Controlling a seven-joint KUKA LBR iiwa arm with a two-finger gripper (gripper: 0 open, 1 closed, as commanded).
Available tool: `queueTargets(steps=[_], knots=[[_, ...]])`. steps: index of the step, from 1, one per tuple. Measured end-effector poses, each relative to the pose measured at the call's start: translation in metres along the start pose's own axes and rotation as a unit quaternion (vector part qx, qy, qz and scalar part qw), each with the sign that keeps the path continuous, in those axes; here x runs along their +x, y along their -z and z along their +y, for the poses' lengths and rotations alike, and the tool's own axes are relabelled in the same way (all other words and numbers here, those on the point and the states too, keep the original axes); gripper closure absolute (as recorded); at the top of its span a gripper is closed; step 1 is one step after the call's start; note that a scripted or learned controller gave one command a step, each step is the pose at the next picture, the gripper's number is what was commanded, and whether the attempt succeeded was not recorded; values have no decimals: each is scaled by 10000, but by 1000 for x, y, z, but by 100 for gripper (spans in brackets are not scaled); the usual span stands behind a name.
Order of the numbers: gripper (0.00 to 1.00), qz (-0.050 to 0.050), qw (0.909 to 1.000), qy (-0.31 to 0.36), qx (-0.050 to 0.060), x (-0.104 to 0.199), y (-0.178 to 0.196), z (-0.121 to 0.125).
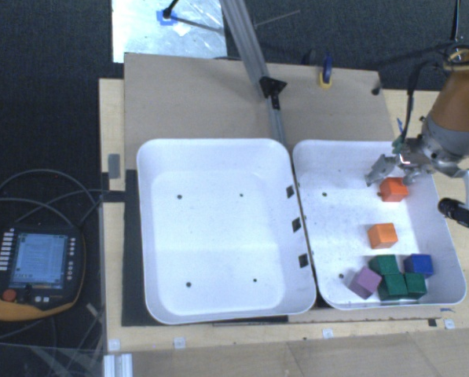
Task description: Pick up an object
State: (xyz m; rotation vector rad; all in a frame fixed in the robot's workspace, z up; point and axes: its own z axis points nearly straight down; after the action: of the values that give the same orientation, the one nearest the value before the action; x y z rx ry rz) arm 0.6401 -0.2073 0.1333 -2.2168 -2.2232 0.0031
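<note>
My gripper [393, 173] hangs over the upper right part of the right bin [328, 210], on the grey arm with its orange band. A red-orange cube [393, 189] sits right under its tip, touching or nearly touching it; whether the cube is on the bin floor or lifted is unclear. An orange cube [382, 235] lies lower down in the same bin. At the bin's near right corner a purple cube [366, 281], a blue cube [419, 264] and green blocks [390, 277] are clustered together.
The left bin [210, 226] lies beside the right one, with a shared rim between them. A slanted metal pole [250, 38] crosses the back of the bench. A teach pendant [34, 269] rests on the floor at left.
</note>
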Motion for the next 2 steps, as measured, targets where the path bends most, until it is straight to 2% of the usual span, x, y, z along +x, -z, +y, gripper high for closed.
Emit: queueTargets(steps=[1, 2], knots=[[0, -39, 9999, 3, -119, -2, -17, 6], [100, -51, 9999, 18, -140, -3, -6, 8]])
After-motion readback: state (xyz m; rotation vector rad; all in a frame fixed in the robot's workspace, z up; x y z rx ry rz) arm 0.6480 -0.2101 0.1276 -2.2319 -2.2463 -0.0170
